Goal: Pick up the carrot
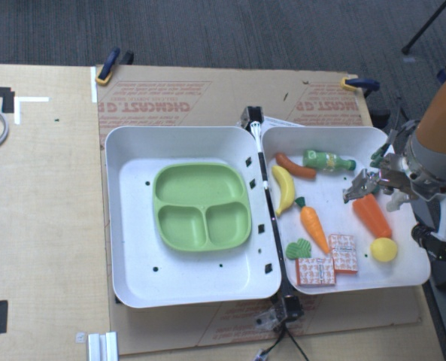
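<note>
Because the pincer (pixel 367 185), whose opening I cannot tell, hangs by another orange piece (pixel 372 216), it may miss the carrot (pixel 314 229).

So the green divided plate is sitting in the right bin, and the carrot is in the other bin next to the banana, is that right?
Not quite. The camera view shows the green divided plate in the left bin, not the right one. The carrot lies in the right bin, next to the banana, as you said.
</note>
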### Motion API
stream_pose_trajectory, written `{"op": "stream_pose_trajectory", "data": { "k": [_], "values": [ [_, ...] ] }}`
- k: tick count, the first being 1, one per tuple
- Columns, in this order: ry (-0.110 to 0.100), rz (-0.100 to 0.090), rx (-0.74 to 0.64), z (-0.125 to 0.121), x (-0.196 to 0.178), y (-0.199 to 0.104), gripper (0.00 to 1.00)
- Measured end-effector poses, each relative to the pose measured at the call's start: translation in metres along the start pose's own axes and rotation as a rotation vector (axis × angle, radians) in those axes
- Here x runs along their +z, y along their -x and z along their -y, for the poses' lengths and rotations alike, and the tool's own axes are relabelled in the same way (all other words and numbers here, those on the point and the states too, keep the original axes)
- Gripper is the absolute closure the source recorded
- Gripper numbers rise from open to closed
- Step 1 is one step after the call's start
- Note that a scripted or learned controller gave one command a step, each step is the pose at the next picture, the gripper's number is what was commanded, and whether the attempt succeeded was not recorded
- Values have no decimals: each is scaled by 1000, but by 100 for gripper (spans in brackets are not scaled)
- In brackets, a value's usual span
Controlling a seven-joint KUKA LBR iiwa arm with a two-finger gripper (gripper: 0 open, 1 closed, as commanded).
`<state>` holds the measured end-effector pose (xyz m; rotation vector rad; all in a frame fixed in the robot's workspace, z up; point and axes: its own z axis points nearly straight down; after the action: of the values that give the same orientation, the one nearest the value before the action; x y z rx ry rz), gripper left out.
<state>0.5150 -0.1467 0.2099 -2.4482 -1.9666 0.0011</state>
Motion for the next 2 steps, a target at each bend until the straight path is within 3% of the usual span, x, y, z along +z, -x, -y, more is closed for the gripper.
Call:
{"op": "stream_pose_trajectory", "data": {
  "k": [1,2],
  "values": [
    [5,-1,12,25,108,-28,0],
    [11,4,431,5,113,-42,0]
  ]
}}
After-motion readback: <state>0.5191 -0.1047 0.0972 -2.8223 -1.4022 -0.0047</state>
